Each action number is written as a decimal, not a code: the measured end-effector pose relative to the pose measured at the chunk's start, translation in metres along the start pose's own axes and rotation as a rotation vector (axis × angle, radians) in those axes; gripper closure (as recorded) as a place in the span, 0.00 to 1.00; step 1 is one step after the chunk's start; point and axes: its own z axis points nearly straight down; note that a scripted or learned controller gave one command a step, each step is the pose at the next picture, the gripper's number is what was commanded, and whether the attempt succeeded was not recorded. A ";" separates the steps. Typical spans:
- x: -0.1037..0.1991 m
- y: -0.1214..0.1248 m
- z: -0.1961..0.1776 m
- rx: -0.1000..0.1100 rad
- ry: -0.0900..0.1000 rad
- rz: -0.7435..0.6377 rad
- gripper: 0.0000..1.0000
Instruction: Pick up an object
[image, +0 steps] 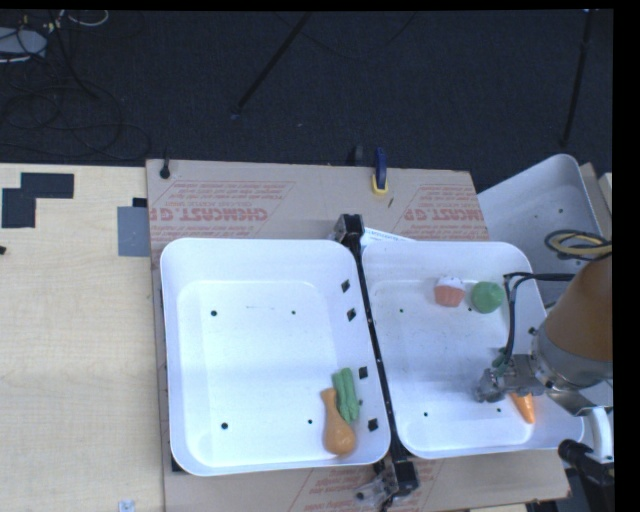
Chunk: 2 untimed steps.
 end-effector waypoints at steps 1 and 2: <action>0.000 0.000 -0.010 0.001 0.000 0.005 1.00; -0.001 0.000 -0.019 0.002 0.001 0.011 1.00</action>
